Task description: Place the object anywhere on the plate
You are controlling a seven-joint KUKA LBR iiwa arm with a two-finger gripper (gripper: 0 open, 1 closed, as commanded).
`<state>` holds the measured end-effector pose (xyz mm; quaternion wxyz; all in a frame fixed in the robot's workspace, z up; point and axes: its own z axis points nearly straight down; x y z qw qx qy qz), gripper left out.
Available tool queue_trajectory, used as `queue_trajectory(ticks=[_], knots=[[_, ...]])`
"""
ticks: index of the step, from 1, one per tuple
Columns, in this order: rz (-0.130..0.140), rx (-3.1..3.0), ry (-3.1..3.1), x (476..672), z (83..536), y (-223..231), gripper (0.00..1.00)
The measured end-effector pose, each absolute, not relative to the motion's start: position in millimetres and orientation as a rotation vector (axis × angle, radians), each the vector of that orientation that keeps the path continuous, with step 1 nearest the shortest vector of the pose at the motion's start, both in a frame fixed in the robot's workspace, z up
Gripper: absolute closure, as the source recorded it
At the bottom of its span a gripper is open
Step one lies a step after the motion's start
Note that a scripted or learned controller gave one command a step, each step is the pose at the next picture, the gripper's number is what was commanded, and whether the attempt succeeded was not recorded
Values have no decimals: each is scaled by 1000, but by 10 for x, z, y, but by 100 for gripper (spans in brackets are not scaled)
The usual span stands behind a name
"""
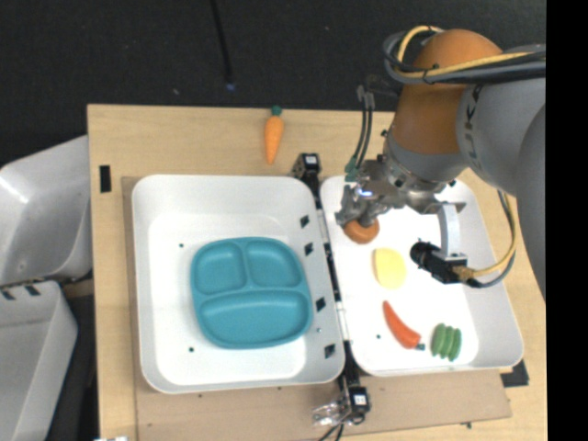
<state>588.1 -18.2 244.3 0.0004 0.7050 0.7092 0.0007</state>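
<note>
We find the pincer [360, 211] low in the right bin [487, 338], at that bin's 11 o'clock corner, directly over a small orange-brown object [361, 231]. The object lies on the bin floor, and the pincer's tip meets or overlaps its upper edge. We cannot tell whether the pincer is open or closed, nor whether it has any grip on the object.

The blue plate [249, 291], with three compartments, sits in the middle of the left bin [152, 246], at roughly 8 o'clock from the pincer and well apart from it, beyond the divide between the bins.

Also in the right bin: a yellow piece [389, 267] at 4 o'clock from the object, a red pepper [401, 326] and a green item [446, 340] toward 5 o'clock. A toy carrot [273, 135] rests on the counter [184, 131] outside the bins, at 11 o'clock from the pincer.

In our judgement the pick-up step is in hand and no transfer has begun. The next move calls for a firm closure on the object, a lift clear of the bin walls, travel toward 8 o'clock, and release over the plate.
</note>
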Motion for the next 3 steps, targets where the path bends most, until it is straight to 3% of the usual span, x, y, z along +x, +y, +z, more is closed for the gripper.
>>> queue_trajectory(ticks=[2,3], knots=[[2,2215,2227,6128,2354,647,100],[-1,2218,2224,6124,2355,623,0]])
